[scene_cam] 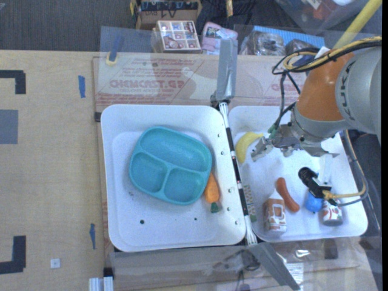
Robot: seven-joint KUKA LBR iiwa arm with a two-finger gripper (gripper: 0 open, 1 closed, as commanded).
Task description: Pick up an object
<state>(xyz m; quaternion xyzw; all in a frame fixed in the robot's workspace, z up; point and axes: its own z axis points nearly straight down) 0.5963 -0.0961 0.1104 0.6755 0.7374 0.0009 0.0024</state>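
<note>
In the camera view, the gripper hangs over the upper left of the right bin, its tip just beside a yellow banana lying against that bin's left wall; whether it is spread or closed cannot be made out, and nothing is visibly held. Lower in the same bin lie a red sausage, a small jar, a blue piece and a small can. The left bin holds a teal divided plate with a carrot touching its right edge.
</note>
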